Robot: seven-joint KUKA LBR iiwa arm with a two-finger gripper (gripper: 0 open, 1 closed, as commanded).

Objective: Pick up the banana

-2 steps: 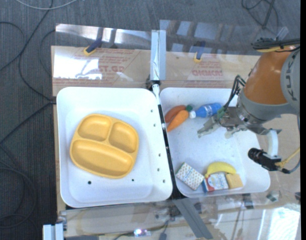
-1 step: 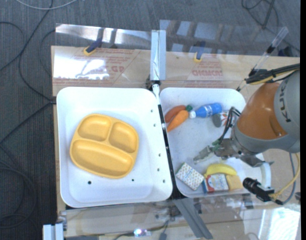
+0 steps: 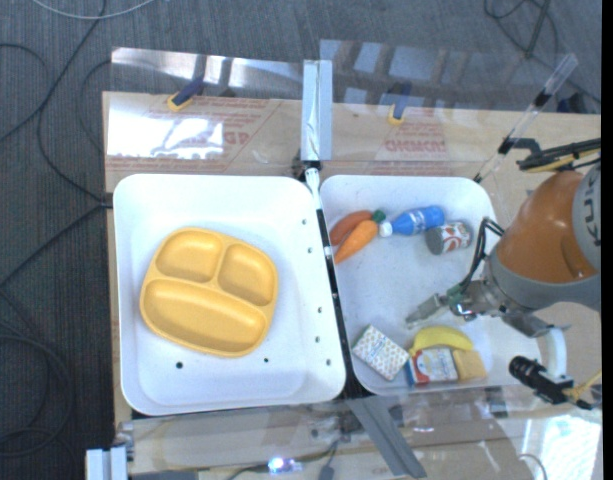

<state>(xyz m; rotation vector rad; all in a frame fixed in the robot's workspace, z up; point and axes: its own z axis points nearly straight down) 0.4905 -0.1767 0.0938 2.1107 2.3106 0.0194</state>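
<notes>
The yellow banana (image 3: 442,339) lies near the front of the right bin (image 3: 406,268), curved, resting against a small red and white packet (image 3: 435,366). My gripper (image 3: 438,309) hangs just above and behind the banana, reaching in from the right below the arm's orange band (image 3: 551,238). Nothing shows held in it.
Two orange carrots (image 3: 352,233), a blue and white bottle (image 3: 414,221) and a small can (image 3: 448,237) lie at the back of the right bin. A patterned box (image 3: 379,352) sits front left of the banana. The left bin (image 3: 136,368) holds a yellow divided plate (image 3: 208,290).
</notes>
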